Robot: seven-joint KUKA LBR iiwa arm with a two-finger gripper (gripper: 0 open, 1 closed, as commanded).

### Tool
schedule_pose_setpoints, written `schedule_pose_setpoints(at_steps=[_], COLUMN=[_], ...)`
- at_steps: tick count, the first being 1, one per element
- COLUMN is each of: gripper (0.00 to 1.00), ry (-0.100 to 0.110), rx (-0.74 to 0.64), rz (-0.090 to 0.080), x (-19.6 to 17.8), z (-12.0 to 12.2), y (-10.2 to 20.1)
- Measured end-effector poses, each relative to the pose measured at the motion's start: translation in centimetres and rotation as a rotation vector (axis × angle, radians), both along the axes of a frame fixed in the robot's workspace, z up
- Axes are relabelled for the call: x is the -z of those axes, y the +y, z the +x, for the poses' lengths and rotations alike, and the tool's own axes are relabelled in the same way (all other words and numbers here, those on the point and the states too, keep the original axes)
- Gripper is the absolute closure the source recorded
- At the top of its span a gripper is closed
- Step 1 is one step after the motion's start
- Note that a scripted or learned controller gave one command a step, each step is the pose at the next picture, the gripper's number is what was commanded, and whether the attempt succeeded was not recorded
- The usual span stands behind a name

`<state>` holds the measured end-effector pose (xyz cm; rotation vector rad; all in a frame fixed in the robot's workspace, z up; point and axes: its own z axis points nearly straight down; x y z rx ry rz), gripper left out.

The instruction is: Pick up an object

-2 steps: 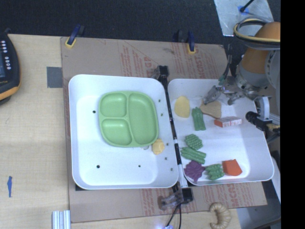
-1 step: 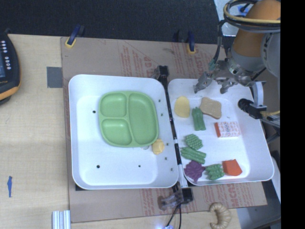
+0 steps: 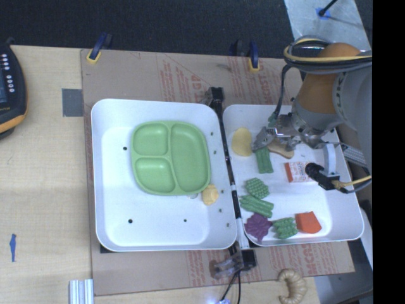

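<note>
My gripper (image 3: 267, 138) hangs low over the back of the right bin (image 3: 345, 223). It sits just above a long green piece (image 3: 264, 161), with a tan piece (image 3: 283, 150) right beside it. A yellow disc (image 3: 241, 142) lies to its left. Further forward in this bin lie a ridged green piece (image 3: 256, 186), another green piece (image 3: 256, 204), a purple one (image 3: 257, 225), a small green one (image 3: 285, 227), an orange-red block (image 3: 307, 221) and a white and red packet (image 3: 296, 171). Nothing shows held in the gripper.
The left bin (image 3: 111, 227) holds a green divided plate (image 3: 171, 157) and a small yellow piece (image 3: 210, 196) at the plate's front right corner. A tan curled thing (image 3: 292, 285) lies on the bench in front of the right bin. A handheld controller (image 3: 9, 94) rests at far left.
</note>
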<state>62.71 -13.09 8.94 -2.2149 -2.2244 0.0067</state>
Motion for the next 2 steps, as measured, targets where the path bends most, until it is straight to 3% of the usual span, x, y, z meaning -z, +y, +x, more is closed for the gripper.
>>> schedule_pose_setpoints(at_steps=[1,2], gripper=[0.00,0.00], ry=[-0.006,-0.004], rx=[0.002,0.001], rz=[0.000,0.000], x=[-0.39,-0.35], z=[3.09,2.98], y=[-4.21,-4.22])
